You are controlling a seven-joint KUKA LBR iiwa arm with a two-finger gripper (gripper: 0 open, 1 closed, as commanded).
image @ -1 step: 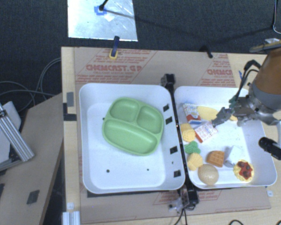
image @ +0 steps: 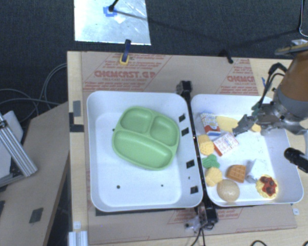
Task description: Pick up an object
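The right bin (image: pixel 285 160) holds several toy foods. A white and red packet (image: pixel 209 121) and a yellow piece (image: pixel 227 123) lie at its far left. A white and red carton (image: pixel 226 143) sits just below them, beside a yellow corn piece (image: pixel 206 147). Nearer the front are a green piece (image: pixel 210 162), an orange waffle (image: pixel 236 172), a beige bun (image: pixel 228 190) and a red and yellow pizza slice (image: pixel 267 186). My gripper (image: pixel 241 126) hangs low over the bin's far middle, just right of the yellow piece and above the carton. Nothing shows held in it.
The left bin (image: pixel 105 186) holds a green divided plate (image: pixel 145 137). A black divider with clips (image: pixel 192 142) runs between the bins. The arm's orange band (image: pixel 303 81) and grey wrist cover the right bin's far right corner. A small grey item (image: pixel 249 166) lies by the waffle.
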